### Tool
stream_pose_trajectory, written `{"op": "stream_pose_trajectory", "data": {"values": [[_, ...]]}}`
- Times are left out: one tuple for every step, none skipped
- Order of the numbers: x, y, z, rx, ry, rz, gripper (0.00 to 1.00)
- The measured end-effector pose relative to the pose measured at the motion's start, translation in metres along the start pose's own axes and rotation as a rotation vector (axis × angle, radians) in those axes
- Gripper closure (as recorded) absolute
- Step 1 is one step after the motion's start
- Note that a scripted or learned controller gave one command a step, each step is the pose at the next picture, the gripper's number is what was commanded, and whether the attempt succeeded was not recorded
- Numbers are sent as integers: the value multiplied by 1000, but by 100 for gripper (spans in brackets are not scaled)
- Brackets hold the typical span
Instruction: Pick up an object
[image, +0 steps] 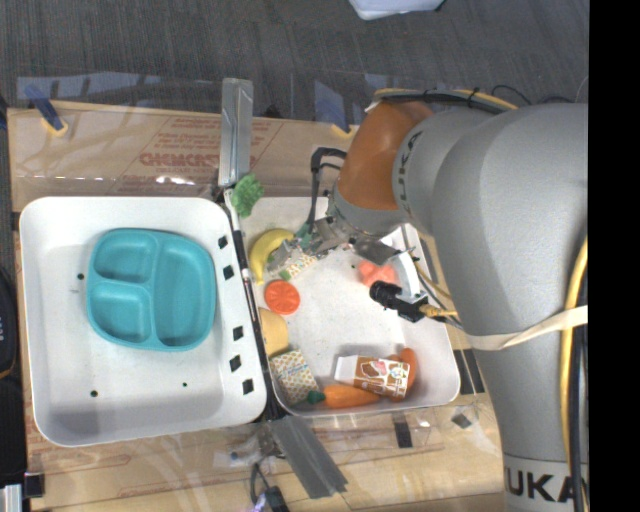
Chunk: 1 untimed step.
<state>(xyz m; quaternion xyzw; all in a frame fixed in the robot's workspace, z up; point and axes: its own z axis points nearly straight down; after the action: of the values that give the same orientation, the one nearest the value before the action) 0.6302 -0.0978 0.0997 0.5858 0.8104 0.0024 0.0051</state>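
Now, gripper (308, 240): lowered at the right bin's (440, 385) 11 o'clock corner; finger spread cannot be told (hidden under the wrist).
Banana (266, 250): seen just beside it, at 9 o'clock.
Orange slice (282, 297): placed at 6 o'clock of the banana.
Teal tray (152, 288): laid in the left bin (50, 400).

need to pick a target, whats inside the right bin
In the right bin: a banana, an orange slice, a carton, a carrot, a checked block, a pink piece. The arm covers the bin's far right corner.
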Motion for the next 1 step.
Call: {"op": "stream_pose_trajectory", "data": {"values": [[0, 2, -12, -4, -1, -4, 100]]}}
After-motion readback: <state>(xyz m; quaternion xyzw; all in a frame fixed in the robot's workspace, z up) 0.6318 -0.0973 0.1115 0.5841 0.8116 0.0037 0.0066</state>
